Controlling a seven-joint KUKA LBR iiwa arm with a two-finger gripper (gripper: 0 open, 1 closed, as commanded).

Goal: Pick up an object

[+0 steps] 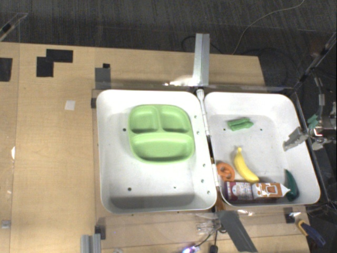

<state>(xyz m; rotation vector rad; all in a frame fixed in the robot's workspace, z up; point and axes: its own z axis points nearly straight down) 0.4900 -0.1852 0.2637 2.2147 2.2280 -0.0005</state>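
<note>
Whether the gripper (pixel 295 139) is open or closed you cannot tell from here. It is showing as a small grey metal piece over the right rim of the right white plastic bin (pixel 263 100), too slight and too edge-on to read, and nothing is visibly sitting in it. Judge it as empty-handed for now.

You are looking at the approach step, with no pick made yet. The candidates are all lying in that right bin: a small flat green block (pixel 239 124) near the back, well apart from the rest, and a yellow banana (pixel 245 166) just beside a little orange ring-shaped piece (pixel 225 170). A dark bottle with a brown-and-white label (pixel 254 190) is lying on its side along the front wall, and a dark green tapered object (pixel 291 185) is resting in the front right corner, nearest the gripper.

The left white bin (pixel 113 157) is holding a light green divided plastic plate (pixel 160 132), far from the gripper.

The next move is calling for a choice of target, then a reach inward and down over it. The lone green block looks the cleanest pick, since the front cluster is crowding the wall.
</note>
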